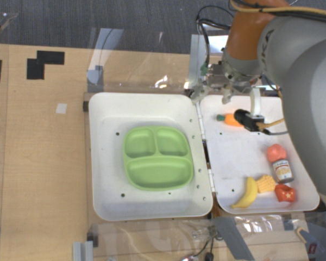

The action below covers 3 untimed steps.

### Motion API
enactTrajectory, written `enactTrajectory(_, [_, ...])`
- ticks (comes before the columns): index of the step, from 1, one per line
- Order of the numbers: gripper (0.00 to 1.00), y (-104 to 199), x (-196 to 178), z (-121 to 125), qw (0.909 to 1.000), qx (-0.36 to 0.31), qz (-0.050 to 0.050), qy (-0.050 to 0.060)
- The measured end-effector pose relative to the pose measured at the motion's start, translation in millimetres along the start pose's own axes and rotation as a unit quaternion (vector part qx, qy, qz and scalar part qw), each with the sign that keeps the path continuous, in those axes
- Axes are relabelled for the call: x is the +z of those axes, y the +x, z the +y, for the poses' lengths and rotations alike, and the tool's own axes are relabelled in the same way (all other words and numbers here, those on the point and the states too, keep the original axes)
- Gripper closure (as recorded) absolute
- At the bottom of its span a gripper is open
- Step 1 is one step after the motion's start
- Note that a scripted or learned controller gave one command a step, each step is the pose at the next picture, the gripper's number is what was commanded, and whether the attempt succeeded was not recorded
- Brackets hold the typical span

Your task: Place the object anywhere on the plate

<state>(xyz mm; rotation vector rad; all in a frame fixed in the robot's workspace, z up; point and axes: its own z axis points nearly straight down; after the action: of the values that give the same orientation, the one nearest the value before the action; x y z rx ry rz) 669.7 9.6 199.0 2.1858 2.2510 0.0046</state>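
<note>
A green plate (157,157) with three compartments lies in the middle of the left white bin (106,200). My gripper (226,95) hangs over the far left corner of the right bin (228,162), just beyond a small orange carrot (229,119) with a green tip. The carrot rests on the bin floor and is partly covered on its right side. Nothing lies on the plate.
Near the right bin's front right corner lie a yellow banana (246,194), a piece of corn (265,184), a red pepper (285,193) and a small red bottle with a label (280,162). The ridge between the bins (205,151) separates plate and objects.
</note>
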Motion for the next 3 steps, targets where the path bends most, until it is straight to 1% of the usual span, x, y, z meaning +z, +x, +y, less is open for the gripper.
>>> enactTrajectory(1, [1.00,1.4,-12.5,1.7,1.0000,-0.004,-0.001,-0.003])
enactTrajectory(2, [1.00,9.6,13.0,-7.4,1.0000,-0.008,0.000,0.000])
enactTrajectory(3, [1.00,-30.3,-70.6,-59.7,0.9886,-0.151,0.000,-0.001])
